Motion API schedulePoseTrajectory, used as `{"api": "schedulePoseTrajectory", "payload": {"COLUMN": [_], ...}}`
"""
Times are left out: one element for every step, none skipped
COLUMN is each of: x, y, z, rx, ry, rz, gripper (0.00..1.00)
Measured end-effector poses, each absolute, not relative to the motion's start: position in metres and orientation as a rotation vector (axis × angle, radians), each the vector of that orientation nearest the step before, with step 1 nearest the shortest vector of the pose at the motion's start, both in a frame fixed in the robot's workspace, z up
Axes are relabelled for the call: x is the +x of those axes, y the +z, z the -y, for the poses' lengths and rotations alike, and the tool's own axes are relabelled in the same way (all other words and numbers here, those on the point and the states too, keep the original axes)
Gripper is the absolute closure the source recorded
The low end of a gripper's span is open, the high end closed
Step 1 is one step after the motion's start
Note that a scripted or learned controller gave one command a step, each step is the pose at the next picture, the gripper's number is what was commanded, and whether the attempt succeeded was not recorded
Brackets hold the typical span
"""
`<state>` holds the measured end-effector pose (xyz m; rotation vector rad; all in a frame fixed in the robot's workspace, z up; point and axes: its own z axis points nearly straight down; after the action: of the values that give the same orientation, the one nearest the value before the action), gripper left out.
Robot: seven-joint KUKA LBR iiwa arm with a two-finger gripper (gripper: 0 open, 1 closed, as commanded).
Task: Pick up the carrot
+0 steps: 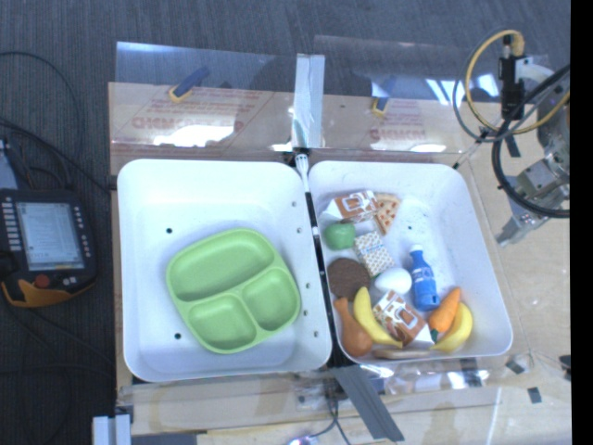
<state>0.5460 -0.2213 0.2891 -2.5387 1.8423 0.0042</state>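
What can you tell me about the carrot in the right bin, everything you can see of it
The carrot is a small orange piece, toy-like and smooth as plastic would look, tapering toward one end. It lies tilted in the near right corner of the right bin, its upper end pointing away and to the right. It rests against a yellow banana beneath it, and the blue bottle lies right beside it on the left. Nothing grips it. Finer detail is too small to tell.
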Motion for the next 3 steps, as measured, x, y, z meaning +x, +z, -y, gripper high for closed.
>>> {"api": "schedulePoseTrajectory", "payload": {"x": [0.615, 0.601, 0.578], "y": [0.311, 0.290, 0.308], "z": [0.162, 0.181, 0.193], "rx": [-2.890, -3.038, -3.120], "ry": [0.005, 0.006, 0.000], "rz": [-1.214, -0.788, -0.320], "gripper": [1.00, 1.00, 1.00]}}
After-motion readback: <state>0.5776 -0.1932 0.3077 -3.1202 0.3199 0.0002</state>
